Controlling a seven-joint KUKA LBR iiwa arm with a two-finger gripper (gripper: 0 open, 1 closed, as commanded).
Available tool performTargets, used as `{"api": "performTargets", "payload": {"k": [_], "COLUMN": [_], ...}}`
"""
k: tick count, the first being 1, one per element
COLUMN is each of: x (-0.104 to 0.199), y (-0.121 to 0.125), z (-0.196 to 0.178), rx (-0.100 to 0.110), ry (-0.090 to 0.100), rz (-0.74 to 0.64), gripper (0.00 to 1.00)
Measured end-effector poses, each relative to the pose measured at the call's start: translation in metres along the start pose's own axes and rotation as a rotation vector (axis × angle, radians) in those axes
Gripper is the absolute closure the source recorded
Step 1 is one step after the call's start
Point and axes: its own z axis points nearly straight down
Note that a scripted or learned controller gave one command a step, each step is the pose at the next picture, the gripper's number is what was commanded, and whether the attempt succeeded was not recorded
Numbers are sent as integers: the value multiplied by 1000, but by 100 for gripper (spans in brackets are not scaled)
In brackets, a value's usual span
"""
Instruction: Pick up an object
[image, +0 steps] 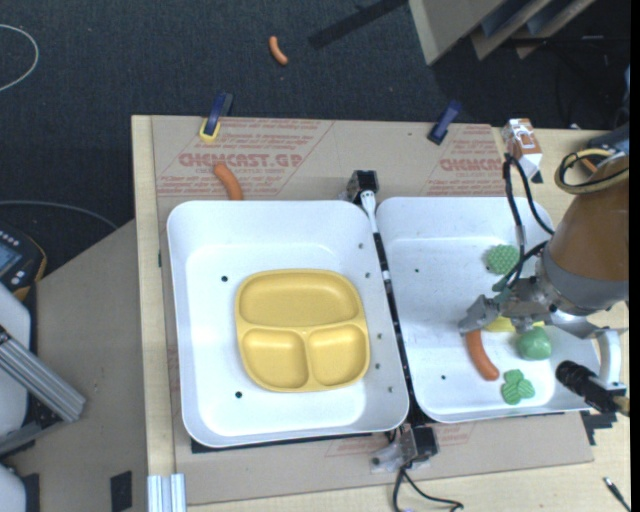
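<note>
Over the right-hand shallow white bin (430, 300), the grey arm with its orange band (592, 240) reaches in low, and its two-finger gripper (497, 312) hangs among a small scatter of toy food. From this slanted view I cannot tell how the jaws stand; the dark metal at the tip blurs into the items beneath it, and nothing can be seen clamped there.

Candidates for the pick all lie in that bin. An orange sausage-shaped toy (482, 355) lies on the bin floor just below the gripper's tip, slanting toward the near wall. A bit of yellow plastic (503, 324) shows just beside the tip, partly covered by it. A round pale-green piece (534, 344) sits near the wrist, a bumpy light-green cluster (502, 259) lies farther back beside the black cable, and a bright green leafy piece (516, 385) rests near the front wall.

Across the divider, the left-hand white bin (200, 300) holds a yellow three-compartment plastic tray (300, 330), well apart from the action.

My reading is that the step in hand is the descent and alignment, not yet a lift. The next move calls for settling on one target, likely the yellow piece or the sausage, centring it, closing firmly, then rising straight up without nudging the neighbours.
</note>
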Motion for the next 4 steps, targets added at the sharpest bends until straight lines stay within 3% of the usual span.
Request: {"api": "performTargets", "payload": {"k": [1, 2, 4], "x": [1, 0, 13], "y": [-1, 0, 9], "z": [53, 40, -79], "rx": [-1, -8, -15], "ry": [0, -3, -5], "rz": [-1, 1, -4], "gripper": [0, 100, 100]}}
